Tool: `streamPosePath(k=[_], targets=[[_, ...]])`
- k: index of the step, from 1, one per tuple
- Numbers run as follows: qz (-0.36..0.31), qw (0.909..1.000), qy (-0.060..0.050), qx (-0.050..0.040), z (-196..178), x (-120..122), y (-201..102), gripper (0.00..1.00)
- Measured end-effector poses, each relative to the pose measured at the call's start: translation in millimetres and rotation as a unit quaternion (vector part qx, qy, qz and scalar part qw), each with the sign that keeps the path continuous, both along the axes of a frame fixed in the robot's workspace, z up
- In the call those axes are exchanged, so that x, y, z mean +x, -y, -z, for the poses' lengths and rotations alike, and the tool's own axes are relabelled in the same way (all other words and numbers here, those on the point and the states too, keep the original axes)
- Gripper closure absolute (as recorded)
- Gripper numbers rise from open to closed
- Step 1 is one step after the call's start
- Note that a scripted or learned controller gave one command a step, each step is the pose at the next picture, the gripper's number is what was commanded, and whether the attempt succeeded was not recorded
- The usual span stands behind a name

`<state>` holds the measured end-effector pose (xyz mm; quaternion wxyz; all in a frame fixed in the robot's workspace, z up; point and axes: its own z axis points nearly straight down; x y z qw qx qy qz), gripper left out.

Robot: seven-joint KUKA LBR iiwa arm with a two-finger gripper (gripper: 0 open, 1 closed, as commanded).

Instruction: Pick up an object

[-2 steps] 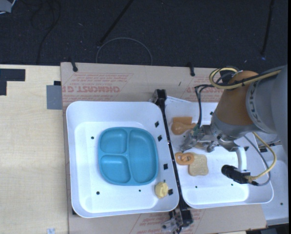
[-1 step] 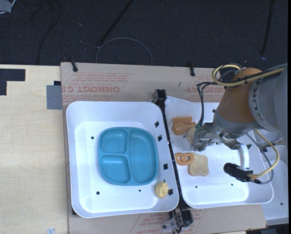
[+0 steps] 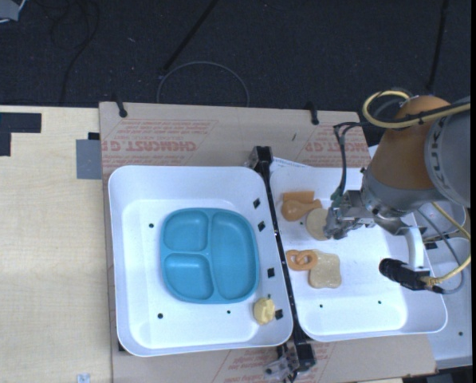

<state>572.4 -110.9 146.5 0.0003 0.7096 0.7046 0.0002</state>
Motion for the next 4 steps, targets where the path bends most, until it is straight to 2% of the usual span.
streamPosePath(k=[1, 2, 3, 4], targets=[[-0.004, 1.0, 0.001, -0.0001, -61.6, 3.4, -4.7, 1.0], [-0.004, 1.0, -0.001, 0.0003, -67.4, 3.4, -3.5, 1.0], [-0.006, 1.0, -0.002, 0.0016, -79.8, -4.9, -58.7, 1.0], [-0.005, 1.0, -0.003, 0.0011, -69.9, -12.4, -114.4, 1.0]])
